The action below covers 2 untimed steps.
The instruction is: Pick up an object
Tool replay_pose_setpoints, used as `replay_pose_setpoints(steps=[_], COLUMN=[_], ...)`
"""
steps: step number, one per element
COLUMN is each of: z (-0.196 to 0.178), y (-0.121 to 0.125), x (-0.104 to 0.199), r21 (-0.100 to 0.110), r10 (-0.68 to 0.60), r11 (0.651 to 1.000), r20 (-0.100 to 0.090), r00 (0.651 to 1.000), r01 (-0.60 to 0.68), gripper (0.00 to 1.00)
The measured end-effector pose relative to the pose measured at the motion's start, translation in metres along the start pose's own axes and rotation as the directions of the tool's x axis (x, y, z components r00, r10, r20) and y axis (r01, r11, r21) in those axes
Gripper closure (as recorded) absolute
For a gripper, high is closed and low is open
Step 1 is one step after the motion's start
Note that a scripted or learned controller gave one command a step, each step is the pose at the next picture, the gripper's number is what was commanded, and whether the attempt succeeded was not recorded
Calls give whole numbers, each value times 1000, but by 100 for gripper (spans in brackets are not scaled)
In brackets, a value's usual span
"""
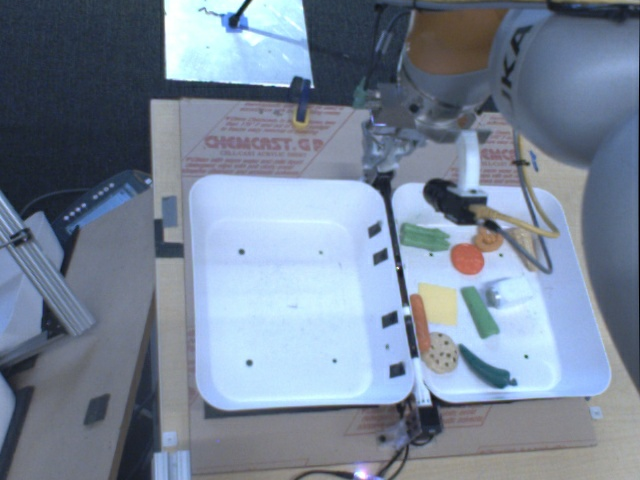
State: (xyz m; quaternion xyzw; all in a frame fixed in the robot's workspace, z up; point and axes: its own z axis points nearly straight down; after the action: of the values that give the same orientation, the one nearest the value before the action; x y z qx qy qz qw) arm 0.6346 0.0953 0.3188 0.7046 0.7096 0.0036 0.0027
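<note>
Near the tabletop's front edge: cookie (441, 352), dark green pepper (487, 366) in right bin (575, 298) | mid bin: yellow cheese slice (438, 304), green stick (479, 311), tomato (467, 258) | far edge: hand (381, 160) above bins' divide, grip state cannot be told | left bin (290, 288) alongside

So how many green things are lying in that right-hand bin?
3: a light green pod-shaped piece near the bin's top left, a straight green stick mid-bin, and a dark green curved pepper-like piece at the bottom. The arm could hide more.
</note>
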Motion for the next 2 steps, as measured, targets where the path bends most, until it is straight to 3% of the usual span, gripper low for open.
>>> replay_pose_setpoints(steps=[1, 2], z=[97, 80], y=[-26, -31], x=[69, 137], r21=[17, 7], r10=[-3, -4], r11=[1000, 1000], r20=[0, -2], r00=[1000, 1000], r01=[3, 4], gripper=[100, 100])
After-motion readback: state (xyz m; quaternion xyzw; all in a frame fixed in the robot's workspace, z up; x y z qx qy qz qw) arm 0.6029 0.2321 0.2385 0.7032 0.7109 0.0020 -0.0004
